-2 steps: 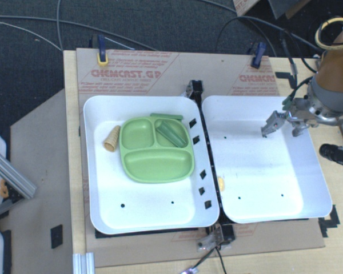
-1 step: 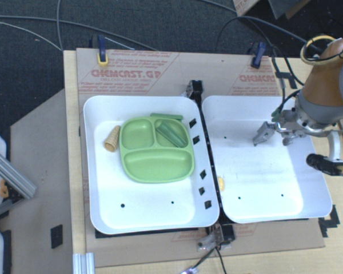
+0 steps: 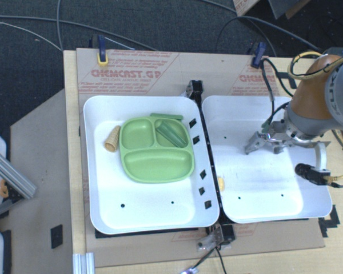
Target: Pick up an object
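Green divided plate (image 3: 156, 158) lies in the left bin (image 3: 103, 204), near that bin's middle. A darker green piece (image 3: 171, 133) (long, perhaps a bean pod) rests in the plate's upper right compartment. A tan cone-shaped item (image 3: 111, 138) lies just beside the plate's left edge. A small yellowish bit (image 3: 220, 182) sits right of the plate, at the divider between bins. Gripper (image 3: 263, 143) is well right of the plate, low over the right bin (image 3: 263, 204), fingers spread apart, nothing between them.
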You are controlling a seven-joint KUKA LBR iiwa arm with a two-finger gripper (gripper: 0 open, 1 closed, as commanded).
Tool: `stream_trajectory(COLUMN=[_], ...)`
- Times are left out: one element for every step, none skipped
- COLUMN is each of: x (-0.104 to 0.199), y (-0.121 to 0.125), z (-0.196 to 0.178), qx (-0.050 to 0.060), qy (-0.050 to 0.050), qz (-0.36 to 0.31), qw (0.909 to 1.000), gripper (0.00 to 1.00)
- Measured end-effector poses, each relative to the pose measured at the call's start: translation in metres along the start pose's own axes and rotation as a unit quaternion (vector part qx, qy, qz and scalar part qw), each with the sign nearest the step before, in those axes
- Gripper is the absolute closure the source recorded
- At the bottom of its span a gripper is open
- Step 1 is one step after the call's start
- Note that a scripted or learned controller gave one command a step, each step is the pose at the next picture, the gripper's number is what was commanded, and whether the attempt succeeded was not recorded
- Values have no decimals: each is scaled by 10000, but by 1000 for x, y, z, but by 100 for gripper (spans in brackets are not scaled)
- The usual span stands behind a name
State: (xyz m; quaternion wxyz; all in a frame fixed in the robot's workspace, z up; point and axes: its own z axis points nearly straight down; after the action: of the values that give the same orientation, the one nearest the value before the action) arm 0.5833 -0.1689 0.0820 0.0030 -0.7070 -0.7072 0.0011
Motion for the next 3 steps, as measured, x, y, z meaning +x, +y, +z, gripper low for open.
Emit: stream_trajectory(x=[0, 3, 11], y=[2, -7, -11], z=[-15, -71, -120], qx=[-32, -57, -59], qy=[-6, -19, -19], qz=[2, -1, -7], qw=[10000, 10000, 10000], gripper=[100, 100, 100])
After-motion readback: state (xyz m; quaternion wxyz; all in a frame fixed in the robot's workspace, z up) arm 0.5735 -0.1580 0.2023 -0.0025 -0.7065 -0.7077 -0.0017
